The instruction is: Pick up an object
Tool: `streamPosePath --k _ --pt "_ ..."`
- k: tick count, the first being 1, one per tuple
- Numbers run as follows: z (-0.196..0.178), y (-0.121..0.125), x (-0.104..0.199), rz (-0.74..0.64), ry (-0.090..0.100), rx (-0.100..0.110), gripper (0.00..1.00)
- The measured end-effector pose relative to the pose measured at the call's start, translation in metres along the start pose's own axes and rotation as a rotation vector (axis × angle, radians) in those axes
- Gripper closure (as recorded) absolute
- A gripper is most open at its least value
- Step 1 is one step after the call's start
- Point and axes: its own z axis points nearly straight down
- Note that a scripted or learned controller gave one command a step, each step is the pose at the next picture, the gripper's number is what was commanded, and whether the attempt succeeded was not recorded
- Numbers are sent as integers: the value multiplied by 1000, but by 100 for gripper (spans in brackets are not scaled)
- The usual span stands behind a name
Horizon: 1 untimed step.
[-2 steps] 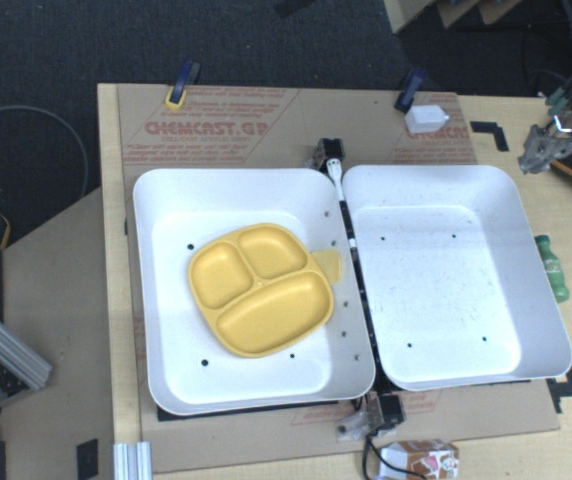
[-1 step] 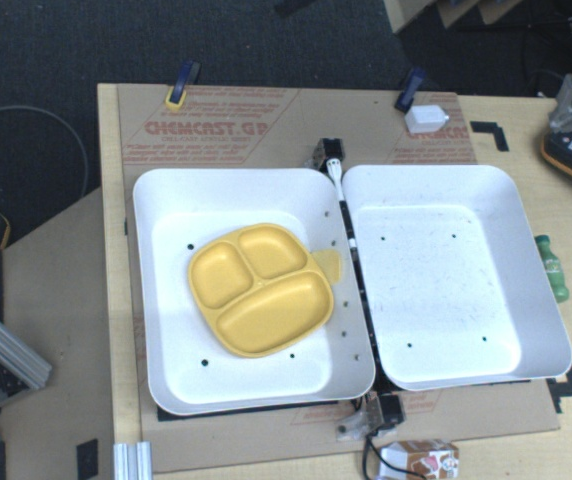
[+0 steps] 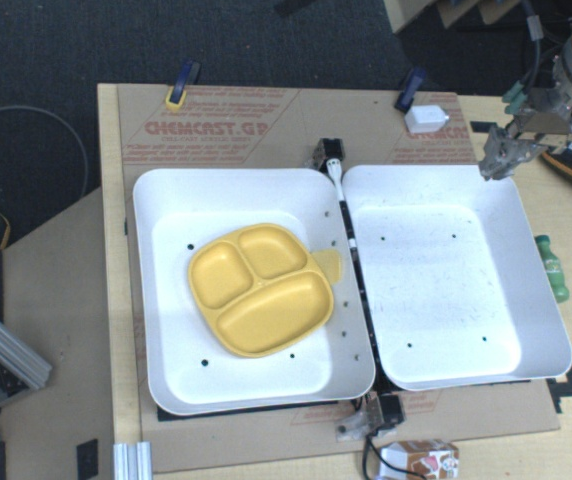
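The desk [image 3: 266,118] carries two shallow white plastic bins. In the left bin [image 3: 161,203] lies a yellow plastic plate with three compartments [image 3: 261,290], flat near the middle. It looks light and stiff, probably a little slippery. Its raised rim or an inner divider wall seems the best place to pinch. The hand [image 3: 499,158] hovers at the right bin's [image 3: 446,278] far corner; whether it is spread, I cannot tell.
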Motion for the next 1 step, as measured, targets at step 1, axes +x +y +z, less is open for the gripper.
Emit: streamPosePath --k 1 --pt "-73 -45 160 -10 1 -15 100"
